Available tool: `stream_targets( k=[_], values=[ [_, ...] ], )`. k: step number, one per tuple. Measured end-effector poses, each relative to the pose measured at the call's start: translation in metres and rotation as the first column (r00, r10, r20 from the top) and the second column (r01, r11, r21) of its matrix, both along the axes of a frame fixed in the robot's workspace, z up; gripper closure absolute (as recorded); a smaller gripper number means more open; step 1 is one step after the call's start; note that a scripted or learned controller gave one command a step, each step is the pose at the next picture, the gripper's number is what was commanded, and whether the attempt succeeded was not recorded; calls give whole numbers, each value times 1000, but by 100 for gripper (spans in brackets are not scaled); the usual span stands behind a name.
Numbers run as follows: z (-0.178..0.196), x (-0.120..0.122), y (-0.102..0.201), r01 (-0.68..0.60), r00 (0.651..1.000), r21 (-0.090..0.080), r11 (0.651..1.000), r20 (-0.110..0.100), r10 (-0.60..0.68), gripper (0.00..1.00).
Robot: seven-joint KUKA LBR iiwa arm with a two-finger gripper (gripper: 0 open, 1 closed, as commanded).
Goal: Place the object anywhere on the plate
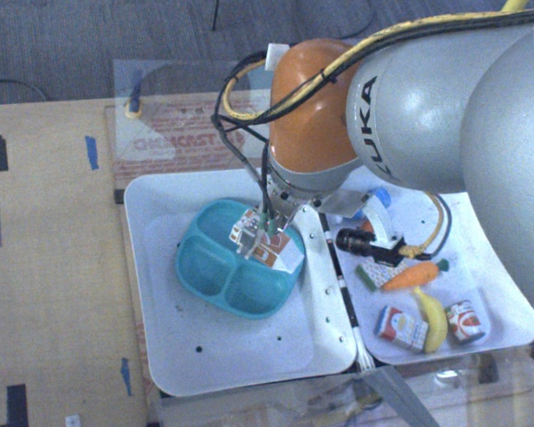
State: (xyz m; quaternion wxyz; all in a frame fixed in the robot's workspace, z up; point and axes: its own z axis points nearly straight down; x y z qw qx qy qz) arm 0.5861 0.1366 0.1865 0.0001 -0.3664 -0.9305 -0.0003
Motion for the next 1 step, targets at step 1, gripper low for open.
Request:
stream_targets(
  k=[1],
  values=[
    [1,0,-1,1,1000,0,1000,1,-1,0]
  ],
)
